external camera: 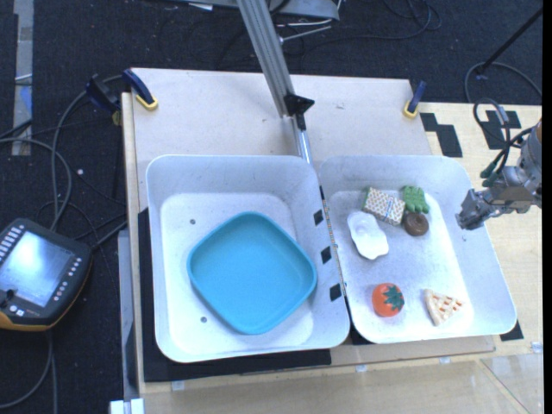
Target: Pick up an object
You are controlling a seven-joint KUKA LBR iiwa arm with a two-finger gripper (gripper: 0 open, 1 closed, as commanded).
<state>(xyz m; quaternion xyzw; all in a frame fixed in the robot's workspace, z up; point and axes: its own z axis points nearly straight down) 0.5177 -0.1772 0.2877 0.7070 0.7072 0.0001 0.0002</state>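
since the hand (473,211), its grip state unclear from above, hangs at the right bin's (483,257) right wall, it should centre over the tomato toy (388,299) near that bin's front edge before descending.

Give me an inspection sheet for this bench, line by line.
Surface: pale bench bearing two white bins, left bin and right bin.
Job's things: in the right bin, a tomato, pizza slice, white piece, waffle, green piece, brown piece.
Clutter: blue tray in the left bin.
Gripper: gripper at the right bin's right wall, nothing seen in it.
Cables: black cables on the floor, left.
Surroundings: pendant, metal pole.
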